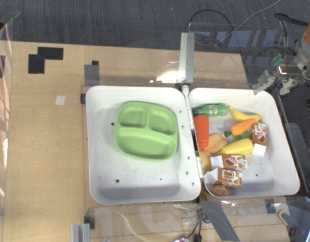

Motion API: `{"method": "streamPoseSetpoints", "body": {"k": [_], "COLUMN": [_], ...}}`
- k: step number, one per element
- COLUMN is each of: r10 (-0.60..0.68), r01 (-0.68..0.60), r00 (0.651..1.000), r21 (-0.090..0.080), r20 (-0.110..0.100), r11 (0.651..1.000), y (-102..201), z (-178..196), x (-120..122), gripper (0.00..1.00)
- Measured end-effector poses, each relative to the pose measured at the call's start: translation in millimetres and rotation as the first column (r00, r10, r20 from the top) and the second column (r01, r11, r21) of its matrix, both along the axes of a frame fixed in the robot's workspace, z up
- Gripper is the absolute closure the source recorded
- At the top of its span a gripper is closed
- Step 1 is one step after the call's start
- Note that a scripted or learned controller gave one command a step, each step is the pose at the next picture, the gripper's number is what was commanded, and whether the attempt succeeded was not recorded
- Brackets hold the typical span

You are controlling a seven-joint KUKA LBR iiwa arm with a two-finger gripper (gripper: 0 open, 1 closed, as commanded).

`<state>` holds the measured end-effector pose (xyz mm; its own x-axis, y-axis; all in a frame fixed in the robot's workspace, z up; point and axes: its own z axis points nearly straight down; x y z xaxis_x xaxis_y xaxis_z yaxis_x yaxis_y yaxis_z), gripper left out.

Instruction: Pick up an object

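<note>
Starting at the near edge of the right bin (283, 155), a small pile of toy food sits crowded toward the divider: two printed snack packs (229, 169) at the front, a brownish piece beside them, then a yellow pepper-like piece (239, 146) with a third printed pack (259, 133) just to its right. Behind those lie an orange carrot (243, 127), a yellow banana (239, 114) and a green bottle (211, 110) along the far wall, with a tall orange-red piece (201, 132) lying against the divider. Any of these could serve as the thing to pick up; they touch or overlap, which will likely make a clean grasp harder in the middle than at the pile's edges.

The left bin (97, 135) holds a green divided plate (145, 130), lying flat and roughly centred (probably a place to sort food onto, though that is a guess).

Farther off, beyond the right bin's far corner, the gripper (275, 79) hangs outside the bin, well apart from the toys and holding nothing visible. Whether it is spread or closed I cannot tell. The pick, I judge, has not begun; the arm must come in over the bin first.
</note>
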<state>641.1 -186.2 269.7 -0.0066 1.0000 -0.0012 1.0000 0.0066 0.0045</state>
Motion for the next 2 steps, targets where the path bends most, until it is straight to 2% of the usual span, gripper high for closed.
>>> {"method": "streamPoseSetpoints", "body": {"k": [1,2], "r10": [0.043,0.191], "r01": [-0.043,-0.190], "r00": [0.999,0.981], "r21": [0.001,-0.018], "r20": [-0.001,0.027], "r11": [0.999,0.982], "y": [25.1,48.8], "z": [-146.7,-170.1], "x": [-9.5,-27.7], "gripper": [0.00,0.00]}}
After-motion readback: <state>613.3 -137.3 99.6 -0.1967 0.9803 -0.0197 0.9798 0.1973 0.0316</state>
